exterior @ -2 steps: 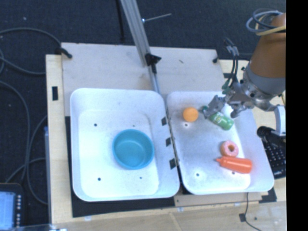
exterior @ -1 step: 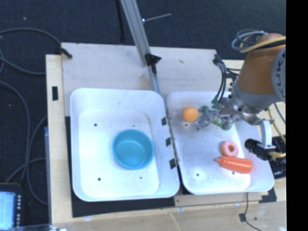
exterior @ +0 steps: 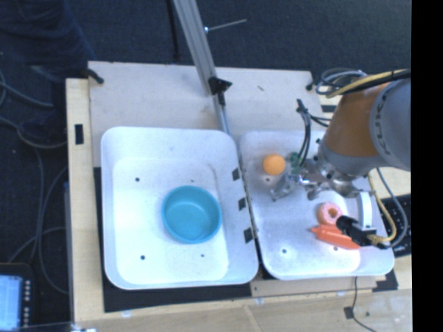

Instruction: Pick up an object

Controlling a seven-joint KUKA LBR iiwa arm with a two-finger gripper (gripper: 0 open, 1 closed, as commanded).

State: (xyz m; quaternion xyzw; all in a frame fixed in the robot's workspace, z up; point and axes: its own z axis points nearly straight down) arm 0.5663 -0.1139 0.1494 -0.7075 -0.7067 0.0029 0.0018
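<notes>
camera view — fixed above bench (exterior: 166,95) | looks down at a slant | both white bins (exterior: 124,151) in frame

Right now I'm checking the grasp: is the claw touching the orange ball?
Cannot tell. In the camera view the claw sits just below the orange ball, too blurred to show contact or gap.

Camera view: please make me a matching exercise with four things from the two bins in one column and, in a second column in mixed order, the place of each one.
Things:
1. blue bowl
2. orange ball
3. pink ring
4. gripper

Places:
A. near the front right corner of the right bin, beside an orange carrot-shaped toy
B. in the left bin, near its middle
C. over the right bin, just below the ball in the picture
D. in the far left part of the right bin

Pairs: 1-B, 2-D, 3-A, 4-C
</notes>
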